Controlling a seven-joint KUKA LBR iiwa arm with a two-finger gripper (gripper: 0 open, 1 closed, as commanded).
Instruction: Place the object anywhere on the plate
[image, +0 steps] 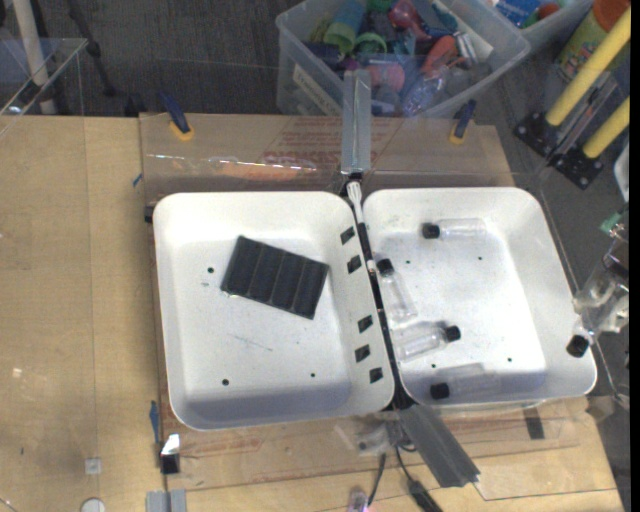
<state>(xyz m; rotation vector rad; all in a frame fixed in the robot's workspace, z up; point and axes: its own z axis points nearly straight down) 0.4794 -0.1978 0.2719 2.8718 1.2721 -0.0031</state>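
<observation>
Dark plate (275, 277) left bin (190, 395), perhaps clear bottles (425, 340) right

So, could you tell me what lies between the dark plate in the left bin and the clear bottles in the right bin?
In the camera view, the bins' raised rims and the divider with black tabs separate the plate from the bottles.

Plate (275, 277) in left bin (190, 390); bottles (455, 230) in right bin (560, 375).

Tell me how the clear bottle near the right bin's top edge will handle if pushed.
The clear bottle lies on its side, so it would likely roll. It looks transparent and thin-walled, probably light. Its smooth surface may slip on the white right bin.
</observation>
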